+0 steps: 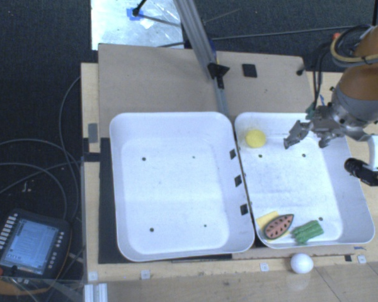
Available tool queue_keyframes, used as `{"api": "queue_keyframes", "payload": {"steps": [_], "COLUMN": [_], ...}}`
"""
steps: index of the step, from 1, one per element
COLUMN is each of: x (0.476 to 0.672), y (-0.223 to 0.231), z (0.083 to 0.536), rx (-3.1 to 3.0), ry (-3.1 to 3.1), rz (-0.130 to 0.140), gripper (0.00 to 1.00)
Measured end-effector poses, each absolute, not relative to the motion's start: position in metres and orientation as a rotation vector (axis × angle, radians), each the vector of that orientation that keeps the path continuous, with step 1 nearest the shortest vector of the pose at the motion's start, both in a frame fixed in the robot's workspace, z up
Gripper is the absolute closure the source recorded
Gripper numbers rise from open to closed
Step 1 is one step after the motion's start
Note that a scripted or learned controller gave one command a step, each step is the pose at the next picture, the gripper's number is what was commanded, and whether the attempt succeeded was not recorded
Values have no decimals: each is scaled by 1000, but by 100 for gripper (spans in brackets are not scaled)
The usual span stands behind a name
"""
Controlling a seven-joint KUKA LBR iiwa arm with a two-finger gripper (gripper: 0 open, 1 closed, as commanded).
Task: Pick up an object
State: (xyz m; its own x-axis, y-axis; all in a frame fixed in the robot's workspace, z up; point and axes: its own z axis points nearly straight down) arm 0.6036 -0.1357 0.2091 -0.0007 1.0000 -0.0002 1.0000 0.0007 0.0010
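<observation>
My gripper hangs over the far part of the right bin, its two fingers spread open with nothing between them. A yellow ball lies to its left, near the bin's far left corner. Along the bin's near edge lie a yellow piece, a brown oval object with dark spots touching it, and a green object just to the right.
The left bin sits beside the right one, sharing a divider with black clips. A white ball rests on the bench outside the right bin's near edge. A slanted metal pole rises behind the bins.
</observation>
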Motion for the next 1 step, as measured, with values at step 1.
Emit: {"api": "queue_keyframes", "payload": {"steps": [1], "x": [541], "y": [-171], "z": [118], "rx": [2229], "ry": [2221], "rz": [-7], "gripper": [0]}}
